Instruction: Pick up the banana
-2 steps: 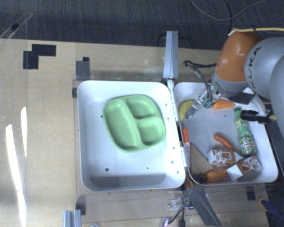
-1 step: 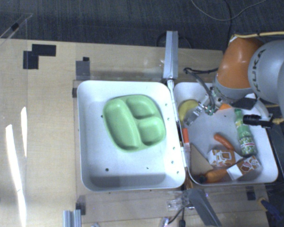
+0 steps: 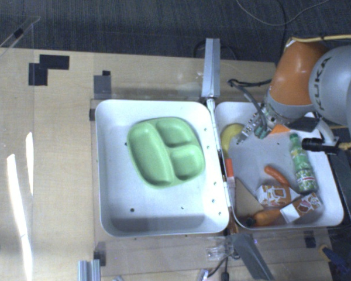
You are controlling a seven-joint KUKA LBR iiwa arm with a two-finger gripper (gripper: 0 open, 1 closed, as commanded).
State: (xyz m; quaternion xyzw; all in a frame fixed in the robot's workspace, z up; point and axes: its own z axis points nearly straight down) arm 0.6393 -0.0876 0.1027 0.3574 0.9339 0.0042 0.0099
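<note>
A: Any writing you can read?

B: Only one piece. At the right of the frame, the grey arm (image 3: 339,81) carries dark letters reading "KUKA", running along its casing just beside the orange band.

A: And the green bottle (image 3: 302,164) or the small brown cartons (image 3: 273,195) at lower right?

B: Both carry printing, but it's too small and blurred to read.

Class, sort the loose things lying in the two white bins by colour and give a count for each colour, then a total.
Green: 2, divided plate, bottle
Yellow: 1, rounded fruit
Orange: 2, carrot-like pieces
Brown and white: 2, small cartons
Total: 7
</note>
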